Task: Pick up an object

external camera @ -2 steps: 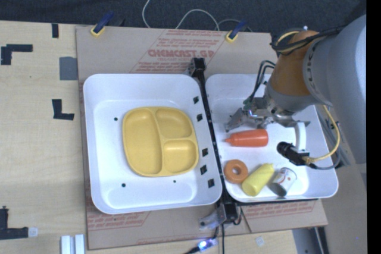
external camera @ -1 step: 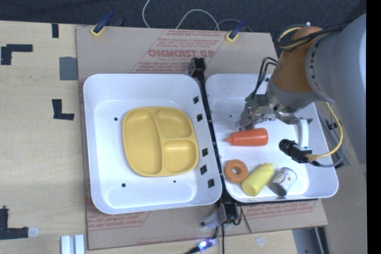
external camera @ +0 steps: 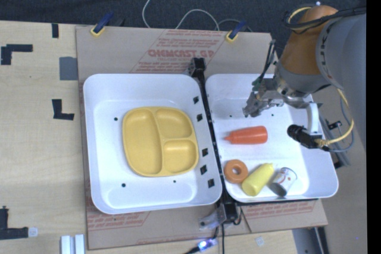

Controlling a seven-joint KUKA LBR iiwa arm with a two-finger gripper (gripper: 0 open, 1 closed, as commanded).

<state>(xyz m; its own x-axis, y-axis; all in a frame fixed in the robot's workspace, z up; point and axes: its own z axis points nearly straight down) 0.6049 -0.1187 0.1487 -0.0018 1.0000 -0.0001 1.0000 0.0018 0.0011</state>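
Yellow bottle (external camera: 258,179) lies below the hand (external camera: 255,105), which hovers over the carrot (external camera: 246,136), grip unclear.

Arm (external camera: 333,38) cut off at right edge, tool (external camera: 257,105) fingers too small to tell

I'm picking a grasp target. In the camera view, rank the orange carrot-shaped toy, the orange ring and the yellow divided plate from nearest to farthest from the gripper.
1. Orange carrot-shaped toy, just below the gripper in the right bin.
2. Orange ring, lower in the same bin, near its left wall.
3. Yellow divided plate, across in the left bin.
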